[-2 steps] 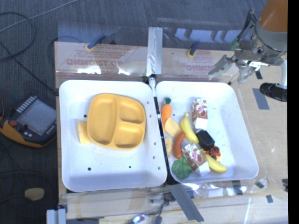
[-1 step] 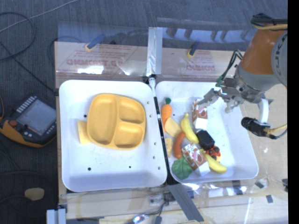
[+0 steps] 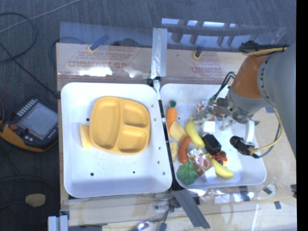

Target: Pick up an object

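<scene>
The right bin (image 3: pixel 250 174) holds a heap of toy foods: an orange carrot (image 3: pixel 171 115), a yellow banana (image 3: pixel 194 131), a red sausage (image 3: pixel 184 149), a small printed carton (image 3: pixel 201 162), a green leafy piece (image 3: pixel 186 173) and a second banana (image 3: pixel 222 170). My gripper (image 3: pixel 214 115) hangs low over the upper middle of that bin, just above a small white block (image 3: pixel 209 127) and right of the first banana. A black object (image 3: pixel 211 142) lies just below the block. The wrist hides what sits directly under the gripper.
The left bin (image 3: pixel 77 177) carries a yellow divided plate (image 3: pixel 120 125) with a pale yellow slice (image 3: pixel 84 136) poking out at its left. The centre wall (image 3: pixel 163 129) between the bins stands close to the carrot. A handheld pendant (image 3: pixel 33 124) lies on the floor at far left.
</scene>
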Motion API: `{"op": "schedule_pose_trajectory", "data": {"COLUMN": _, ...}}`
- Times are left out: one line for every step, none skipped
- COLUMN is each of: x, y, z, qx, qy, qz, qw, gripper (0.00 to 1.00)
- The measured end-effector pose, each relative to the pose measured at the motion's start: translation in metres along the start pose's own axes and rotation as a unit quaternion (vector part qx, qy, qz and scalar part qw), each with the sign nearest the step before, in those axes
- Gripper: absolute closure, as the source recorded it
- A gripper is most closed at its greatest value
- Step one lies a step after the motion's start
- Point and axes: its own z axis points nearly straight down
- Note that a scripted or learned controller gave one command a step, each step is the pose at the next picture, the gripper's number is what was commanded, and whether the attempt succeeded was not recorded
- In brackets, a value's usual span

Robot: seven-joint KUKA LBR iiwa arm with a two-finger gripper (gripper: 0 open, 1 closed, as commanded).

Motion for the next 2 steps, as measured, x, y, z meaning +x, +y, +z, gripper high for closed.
{"op": "schedule_pose_trajectory", "data": {"x": 0.001, "y": 0.0, "z": -0.009, "qx": 0.0, "qy": 0.001, "qz": 0.0, "qw": 1.0, "gripper": 1.0}}
{"op": "schedule_pose_trajectory", "data": {"x": 0.057, "y": 0.027, "z": -0.121, "qx": 0.001, "qy": -0.002, "qz": 0.029, "qw": 0.9996, "gripper": 1.0}}
